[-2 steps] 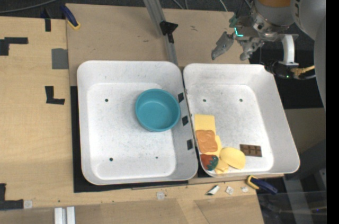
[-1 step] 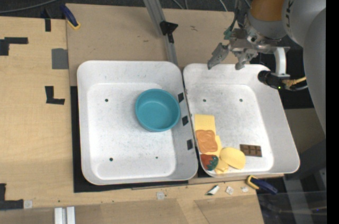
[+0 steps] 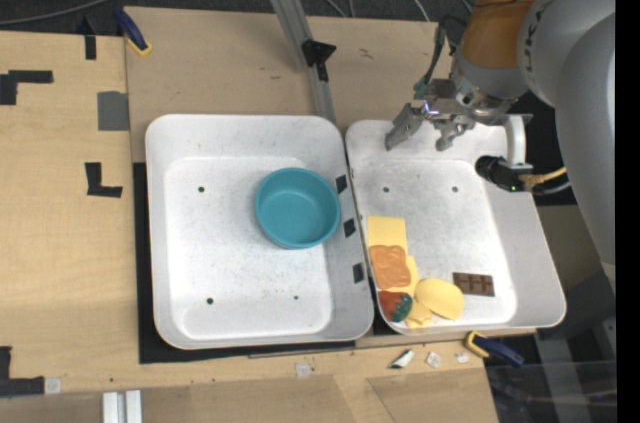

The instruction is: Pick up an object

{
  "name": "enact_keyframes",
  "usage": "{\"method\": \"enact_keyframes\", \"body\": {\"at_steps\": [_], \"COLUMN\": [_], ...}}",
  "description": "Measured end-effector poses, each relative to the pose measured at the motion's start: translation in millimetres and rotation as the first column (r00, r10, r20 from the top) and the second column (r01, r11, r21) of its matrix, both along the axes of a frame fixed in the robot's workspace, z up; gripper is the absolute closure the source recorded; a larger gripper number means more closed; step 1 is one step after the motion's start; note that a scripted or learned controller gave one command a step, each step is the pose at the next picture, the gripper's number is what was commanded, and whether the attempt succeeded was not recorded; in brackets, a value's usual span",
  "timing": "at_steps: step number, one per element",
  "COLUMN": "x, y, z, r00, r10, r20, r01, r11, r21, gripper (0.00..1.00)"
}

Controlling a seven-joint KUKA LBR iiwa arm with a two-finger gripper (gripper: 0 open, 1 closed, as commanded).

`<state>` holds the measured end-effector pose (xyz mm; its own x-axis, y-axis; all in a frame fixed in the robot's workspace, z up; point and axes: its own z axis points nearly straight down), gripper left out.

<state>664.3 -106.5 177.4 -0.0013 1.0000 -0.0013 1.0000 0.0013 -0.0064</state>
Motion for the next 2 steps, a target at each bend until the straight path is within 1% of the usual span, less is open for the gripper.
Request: {"method": "enact_keyframes", "body": {"at_steps": [1, 2], "x": [-1.7, -0.4], "y": [4.6, 5.2], "z": [-44.5, -31.4], "r00": [1.0, 1.0], "r10": [0.001, 0.003], "r20": [0.0, 0.005], "r01": [-0.001, -0.003], "r11": [1.0, 1.0], "r21": [0.0, 0.0], "gripper": [0.0, 1.0]}}
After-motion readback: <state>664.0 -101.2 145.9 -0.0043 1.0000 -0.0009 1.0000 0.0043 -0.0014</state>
